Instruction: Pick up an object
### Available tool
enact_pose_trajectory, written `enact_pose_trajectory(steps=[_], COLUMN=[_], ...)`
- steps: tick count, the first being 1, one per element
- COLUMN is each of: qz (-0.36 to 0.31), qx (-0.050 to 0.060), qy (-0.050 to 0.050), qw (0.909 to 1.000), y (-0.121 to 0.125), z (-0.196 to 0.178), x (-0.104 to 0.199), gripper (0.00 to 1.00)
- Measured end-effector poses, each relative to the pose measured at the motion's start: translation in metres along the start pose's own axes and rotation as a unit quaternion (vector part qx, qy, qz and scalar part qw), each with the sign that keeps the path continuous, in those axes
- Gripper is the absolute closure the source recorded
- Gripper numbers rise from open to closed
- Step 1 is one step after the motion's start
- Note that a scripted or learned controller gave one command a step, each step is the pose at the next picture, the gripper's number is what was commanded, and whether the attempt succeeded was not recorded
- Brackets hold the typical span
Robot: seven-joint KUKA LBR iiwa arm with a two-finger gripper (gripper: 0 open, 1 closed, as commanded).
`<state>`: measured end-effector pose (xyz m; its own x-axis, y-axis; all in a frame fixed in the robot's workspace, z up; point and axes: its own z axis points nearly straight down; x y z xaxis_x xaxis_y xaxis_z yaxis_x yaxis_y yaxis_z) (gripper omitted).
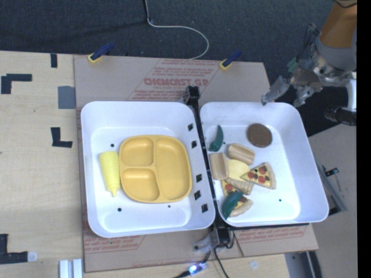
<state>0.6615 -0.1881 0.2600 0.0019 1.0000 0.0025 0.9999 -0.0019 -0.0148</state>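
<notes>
bench (pixel 35 155) | cardboard sheet (pixel 168 77) on it | 2 white bins (pixel 93 117) atop

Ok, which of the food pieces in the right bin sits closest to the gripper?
The round brown patty, alone near the bin's far right corner. The gripper hangs just beyond that corner; the pizza slice, bread pieces and green bits cluster nearer the divider.

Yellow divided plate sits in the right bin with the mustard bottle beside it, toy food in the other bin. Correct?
Not quite. The camera view shows the yellow divided plate in the left bin, not the right. The mustard bottle does lie beside it, and the toy food is in the other bin.
</notes>
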Motion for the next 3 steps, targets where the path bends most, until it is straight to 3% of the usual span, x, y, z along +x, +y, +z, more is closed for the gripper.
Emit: enact_pose_trajectory(steps=[1,3], qz=[-0.002,-0.003], qx=[-0.007,-0.004], qy=[-0.001,-0.001], qw=[1.0000,1.0000], y=[0.002,0.005], z=[-0.009,0.119], x=[0.001,0.007], gripper=[0.00,0.00])
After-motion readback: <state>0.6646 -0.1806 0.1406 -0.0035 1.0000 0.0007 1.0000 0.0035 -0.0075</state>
